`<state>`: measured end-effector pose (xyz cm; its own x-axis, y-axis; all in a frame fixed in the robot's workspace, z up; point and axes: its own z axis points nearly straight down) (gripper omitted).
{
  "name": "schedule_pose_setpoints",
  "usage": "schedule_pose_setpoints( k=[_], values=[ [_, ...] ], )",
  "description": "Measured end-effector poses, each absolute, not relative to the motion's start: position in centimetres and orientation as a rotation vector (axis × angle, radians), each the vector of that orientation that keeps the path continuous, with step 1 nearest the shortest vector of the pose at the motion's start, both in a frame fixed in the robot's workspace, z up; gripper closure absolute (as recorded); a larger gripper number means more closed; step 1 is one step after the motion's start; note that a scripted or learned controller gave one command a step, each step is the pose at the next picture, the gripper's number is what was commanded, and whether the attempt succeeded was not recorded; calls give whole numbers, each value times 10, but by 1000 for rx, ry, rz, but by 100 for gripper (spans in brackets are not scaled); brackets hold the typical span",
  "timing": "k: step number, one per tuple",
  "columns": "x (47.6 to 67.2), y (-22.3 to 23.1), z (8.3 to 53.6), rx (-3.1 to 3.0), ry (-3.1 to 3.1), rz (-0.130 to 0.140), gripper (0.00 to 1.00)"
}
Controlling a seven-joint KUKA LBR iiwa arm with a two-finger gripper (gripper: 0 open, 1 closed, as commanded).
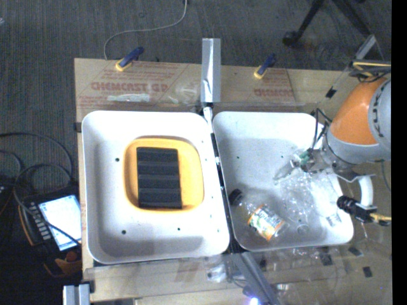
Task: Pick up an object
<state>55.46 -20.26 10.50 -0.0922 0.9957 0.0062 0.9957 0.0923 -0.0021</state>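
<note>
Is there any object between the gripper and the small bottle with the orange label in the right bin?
Yes. Crumpled clear plastic lies in the right bin between the gripper and the bottle, which lies lower and further left. Nothing covers the bottle itself.

Left bin [95, 170]: yellow tray [194, 170] with black insert [158, 177] fills centre, open rim around. Right bin [254, 138]: upper-left floor free; crumpled clear plastic [299, 192], small bottle [261, 220] and arm [362, 122] crowd lower right.
</note>
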Motion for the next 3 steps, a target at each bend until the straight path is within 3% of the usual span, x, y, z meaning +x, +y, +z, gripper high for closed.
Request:
schedule_pose_setpoints(
  k=[1, 2, 3],
  values=[
    [508, -207, 93, -1919, -2516, -12, 0],
    [509, -206, 102, -1918, -2518, -15, 100],
    [561, -175, 193, -1749, -2611, 1, 100]
  ],
)
